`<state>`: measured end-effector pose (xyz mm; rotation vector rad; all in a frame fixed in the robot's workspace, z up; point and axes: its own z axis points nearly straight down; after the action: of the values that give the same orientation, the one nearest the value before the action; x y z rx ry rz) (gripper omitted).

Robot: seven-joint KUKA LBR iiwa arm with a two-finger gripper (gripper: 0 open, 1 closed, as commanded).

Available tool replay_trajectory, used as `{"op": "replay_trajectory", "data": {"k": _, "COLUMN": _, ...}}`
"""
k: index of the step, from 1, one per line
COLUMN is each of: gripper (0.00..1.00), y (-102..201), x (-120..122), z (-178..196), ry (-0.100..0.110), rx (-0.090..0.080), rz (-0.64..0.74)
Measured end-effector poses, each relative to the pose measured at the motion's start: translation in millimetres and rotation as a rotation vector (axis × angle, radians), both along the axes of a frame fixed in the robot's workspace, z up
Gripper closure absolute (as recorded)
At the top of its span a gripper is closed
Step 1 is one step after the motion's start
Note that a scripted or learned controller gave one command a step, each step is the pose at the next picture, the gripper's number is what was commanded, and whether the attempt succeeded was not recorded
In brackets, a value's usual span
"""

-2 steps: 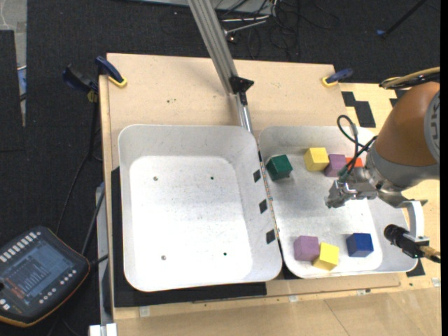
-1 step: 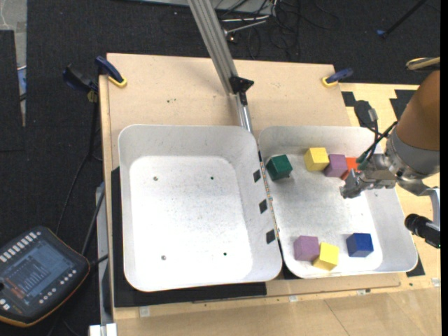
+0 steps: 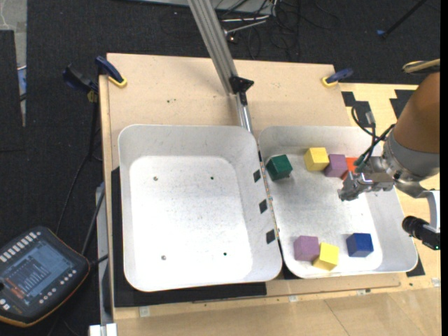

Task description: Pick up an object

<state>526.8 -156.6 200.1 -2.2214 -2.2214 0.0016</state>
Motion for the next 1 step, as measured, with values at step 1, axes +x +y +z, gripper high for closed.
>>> {"op": "replay_trajectory", "data": {"k": 1, "gripper": 1.00, "y": 59.7, "x": 20.6, "z": 8.6, "ry": -0.003, "rx": 0.002, "rz": 0.009}}
